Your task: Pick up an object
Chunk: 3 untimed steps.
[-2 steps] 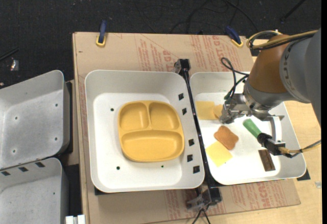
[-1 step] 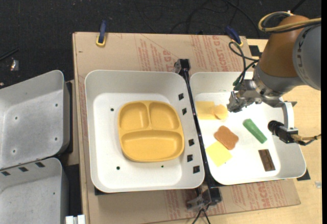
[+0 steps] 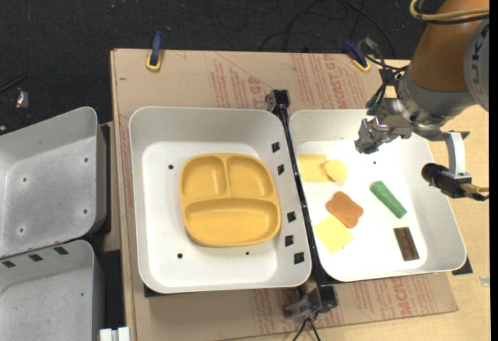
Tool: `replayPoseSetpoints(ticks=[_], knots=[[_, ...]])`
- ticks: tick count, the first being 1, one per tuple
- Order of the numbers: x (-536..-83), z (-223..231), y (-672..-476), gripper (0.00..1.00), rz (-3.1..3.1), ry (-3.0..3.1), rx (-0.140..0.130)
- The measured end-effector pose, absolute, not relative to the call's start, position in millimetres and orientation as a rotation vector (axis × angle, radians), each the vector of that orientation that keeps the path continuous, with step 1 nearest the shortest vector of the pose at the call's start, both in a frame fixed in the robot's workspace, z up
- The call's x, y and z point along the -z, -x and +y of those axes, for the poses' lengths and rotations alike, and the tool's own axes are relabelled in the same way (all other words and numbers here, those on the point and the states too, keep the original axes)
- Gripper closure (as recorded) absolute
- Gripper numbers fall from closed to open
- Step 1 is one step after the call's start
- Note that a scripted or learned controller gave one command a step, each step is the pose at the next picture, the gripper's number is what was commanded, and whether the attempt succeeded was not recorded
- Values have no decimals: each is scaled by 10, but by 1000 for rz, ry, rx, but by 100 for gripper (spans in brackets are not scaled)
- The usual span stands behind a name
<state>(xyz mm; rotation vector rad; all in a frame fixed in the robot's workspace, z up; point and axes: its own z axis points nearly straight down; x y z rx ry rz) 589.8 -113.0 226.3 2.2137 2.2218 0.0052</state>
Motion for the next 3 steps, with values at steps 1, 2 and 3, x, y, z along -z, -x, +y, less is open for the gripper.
replayPoseSetpoints(ticks=[1,2,3], knots=[[-2636,-1131,-5909,100,2222,-2215,-4],[-2467,-635,-5933,100,2230,-2215,0],[-2508,-33,-5932,100,2232,-2212,-2]])
